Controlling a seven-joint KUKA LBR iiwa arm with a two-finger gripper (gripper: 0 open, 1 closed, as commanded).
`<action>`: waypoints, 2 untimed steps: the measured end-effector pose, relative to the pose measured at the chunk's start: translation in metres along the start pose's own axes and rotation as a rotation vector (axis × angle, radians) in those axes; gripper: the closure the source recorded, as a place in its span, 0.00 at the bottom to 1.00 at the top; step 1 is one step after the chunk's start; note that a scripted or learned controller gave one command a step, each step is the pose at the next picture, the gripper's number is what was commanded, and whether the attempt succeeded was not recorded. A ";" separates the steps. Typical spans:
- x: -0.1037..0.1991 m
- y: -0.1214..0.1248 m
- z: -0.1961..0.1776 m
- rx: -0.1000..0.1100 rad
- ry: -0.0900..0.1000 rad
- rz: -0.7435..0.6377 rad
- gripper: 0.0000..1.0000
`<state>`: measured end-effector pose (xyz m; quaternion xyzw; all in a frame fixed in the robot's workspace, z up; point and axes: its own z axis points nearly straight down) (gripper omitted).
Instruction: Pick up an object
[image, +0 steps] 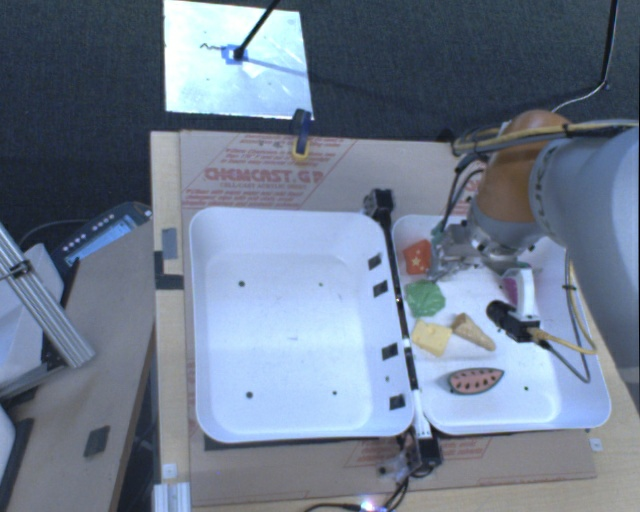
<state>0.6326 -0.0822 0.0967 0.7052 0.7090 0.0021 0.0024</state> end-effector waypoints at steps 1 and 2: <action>-0.019 -0.071 0.013 0.012 0.001 0.007 1.00; -0.004 -0.132 0.012 0.011 0.002 0.006 1.00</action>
